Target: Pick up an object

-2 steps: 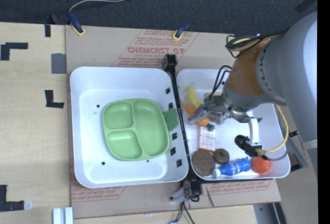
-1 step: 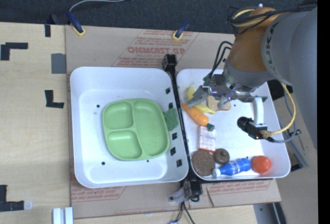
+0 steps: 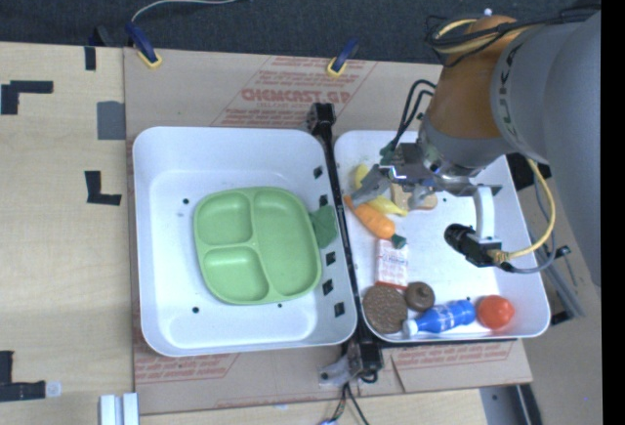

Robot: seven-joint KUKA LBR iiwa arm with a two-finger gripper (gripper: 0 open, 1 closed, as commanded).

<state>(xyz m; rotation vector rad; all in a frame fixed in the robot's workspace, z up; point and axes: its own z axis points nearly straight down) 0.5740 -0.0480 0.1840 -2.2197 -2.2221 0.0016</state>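
Two shallow white bins sit side by side on a cardboard-covered surface (image 3: 195,91). The left bin (image 3: 161,218) carries a green three-compartment plastic plate (image 3: 258,243). The right bin (image 3: 522,296) carries an orange toy carrot (image 3: 374,220), a yellow banana-shaped piece (image 3: 376,203), a small white-and-red packet (image 3: 393,267), a round brown cookie (image 3: 387,308), a small brown ring-shaped doughnut (image 3: 420,295), a blue plastic bottle with a white cap (image 3: 444,318) and an orange-red ball (image 3: 496,312). The grey arm's gripper (image 3: 395,181) sits low at the bin's upper left, over the banana-shaped piece and just above the carrot. Whether it is spread or closed, or grasps anything, cannot be told.
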